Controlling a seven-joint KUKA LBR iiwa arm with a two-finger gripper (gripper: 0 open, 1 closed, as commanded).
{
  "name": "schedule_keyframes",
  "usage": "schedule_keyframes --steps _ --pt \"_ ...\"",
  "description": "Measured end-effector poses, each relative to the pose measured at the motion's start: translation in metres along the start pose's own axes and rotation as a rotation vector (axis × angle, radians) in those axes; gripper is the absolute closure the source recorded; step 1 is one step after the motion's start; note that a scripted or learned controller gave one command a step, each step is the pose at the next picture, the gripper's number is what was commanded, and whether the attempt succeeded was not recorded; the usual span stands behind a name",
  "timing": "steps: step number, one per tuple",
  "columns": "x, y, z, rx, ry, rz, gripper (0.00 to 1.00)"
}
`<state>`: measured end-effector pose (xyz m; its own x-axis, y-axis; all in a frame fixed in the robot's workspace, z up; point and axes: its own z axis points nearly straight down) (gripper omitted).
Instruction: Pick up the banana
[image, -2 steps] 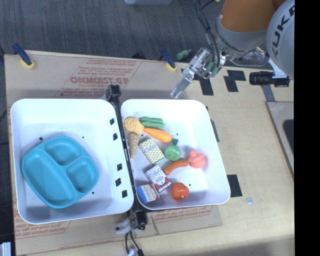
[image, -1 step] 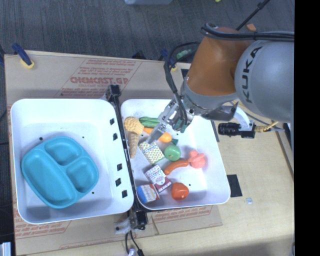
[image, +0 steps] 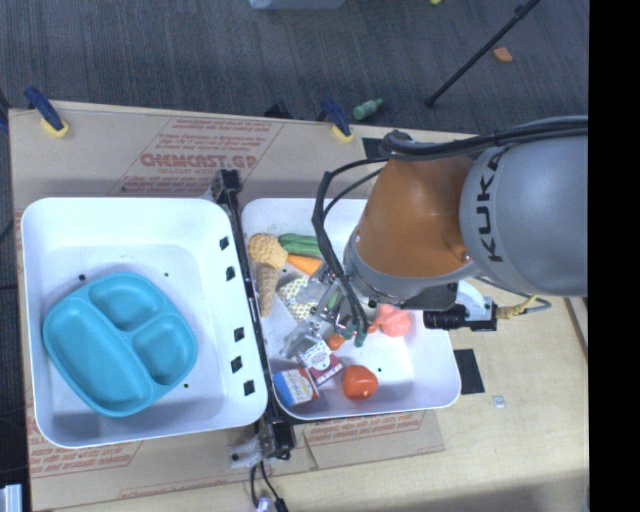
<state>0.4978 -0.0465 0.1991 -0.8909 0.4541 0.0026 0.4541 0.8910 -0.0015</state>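
The two-finger metal gripper (image: 322, 325) hangs low over the middle of the right shallow white plastic bin (image: 440, 385), below the grey arm with the orange band (image: 415, 215), which reaches in from the right and hides the bin's upper right part. Whether it is spread or closed cannot be told, for its tip merges with the clutter beneath it. A yellow banana cannot be made out among the visible items. Around the tip lie a round red tomato-like toy (image: 360, 381), a small red-and-white carton (image: 322, 365), a blue-and-white packet (image: 295, 387), and a pink lumpy toy (image: 395, 321) just right of the tip. Toward the bin's upper left lie a tan waffle cone toy (image: 266, 268), an orange carrot toy (image: 303, 264) and a green cucumber-like toy (image: 298, 243). The left shallow white plastic bin (image: 50, 230) stands beside the right one, joined along a black clipped seam, and holds a light-blue three-compartment plastic tray (image: 118, 340). Both bins rest on a brown cardboard sheet with red print (image: 195, 150), fixed at its far edge by blue-and-yellow clamps (image: 46, 112). Beyond the sheet lies dark grey carpet (image: 150, 50), crossed at upper right by a black stand leg (image: 480, 55).
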Motion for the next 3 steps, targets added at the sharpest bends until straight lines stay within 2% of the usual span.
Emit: schedule_keyframes --steps 1,2,3 --pt "0.055 0.062 -0.006 0.0 0.0 -0.078 0.0" --pt "0.082 0.123 0.021 0.002 0.002 0.132 0.0" --pt "0.04 0.051 0.007 -0.001 -0.003 0.076 0.0"
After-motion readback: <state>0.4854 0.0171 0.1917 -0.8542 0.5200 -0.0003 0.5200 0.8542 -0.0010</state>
